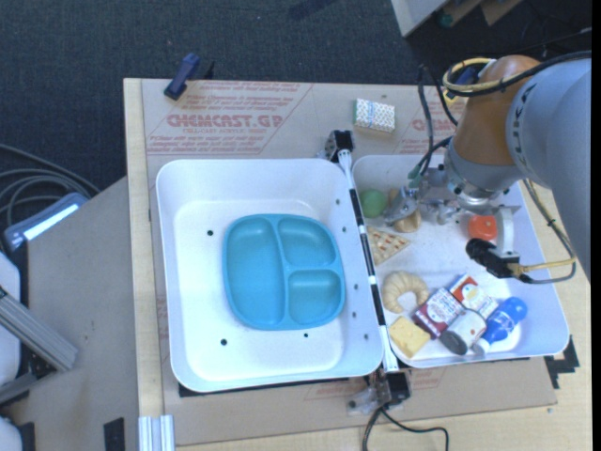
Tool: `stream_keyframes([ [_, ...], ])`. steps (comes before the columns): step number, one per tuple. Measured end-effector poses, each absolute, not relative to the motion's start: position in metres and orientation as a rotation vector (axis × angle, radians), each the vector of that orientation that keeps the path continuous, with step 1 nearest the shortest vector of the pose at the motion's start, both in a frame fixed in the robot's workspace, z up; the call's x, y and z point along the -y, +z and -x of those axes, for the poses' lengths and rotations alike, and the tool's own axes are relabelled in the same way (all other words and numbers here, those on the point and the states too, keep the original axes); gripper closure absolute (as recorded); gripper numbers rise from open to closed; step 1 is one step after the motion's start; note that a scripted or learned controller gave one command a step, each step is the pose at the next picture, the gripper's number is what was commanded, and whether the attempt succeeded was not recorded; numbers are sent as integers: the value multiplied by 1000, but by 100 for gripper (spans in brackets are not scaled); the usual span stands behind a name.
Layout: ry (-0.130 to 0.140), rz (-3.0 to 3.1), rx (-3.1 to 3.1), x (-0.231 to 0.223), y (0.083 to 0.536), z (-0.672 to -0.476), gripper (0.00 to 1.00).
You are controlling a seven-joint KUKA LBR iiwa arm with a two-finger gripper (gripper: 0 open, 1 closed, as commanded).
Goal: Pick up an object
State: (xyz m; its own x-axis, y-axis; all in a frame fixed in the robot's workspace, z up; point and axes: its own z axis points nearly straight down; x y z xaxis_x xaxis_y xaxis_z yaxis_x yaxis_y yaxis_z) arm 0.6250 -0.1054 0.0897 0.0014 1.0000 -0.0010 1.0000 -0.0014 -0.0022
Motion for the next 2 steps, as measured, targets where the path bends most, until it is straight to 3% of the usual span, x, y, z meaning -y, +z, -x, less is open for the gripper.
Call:
stream_keyframes([
  [1, 21, 2210, 2212, 98, 81, -644, 0],
  [2, 6, 2220, 2219, 98, 94, -647, 100],
])
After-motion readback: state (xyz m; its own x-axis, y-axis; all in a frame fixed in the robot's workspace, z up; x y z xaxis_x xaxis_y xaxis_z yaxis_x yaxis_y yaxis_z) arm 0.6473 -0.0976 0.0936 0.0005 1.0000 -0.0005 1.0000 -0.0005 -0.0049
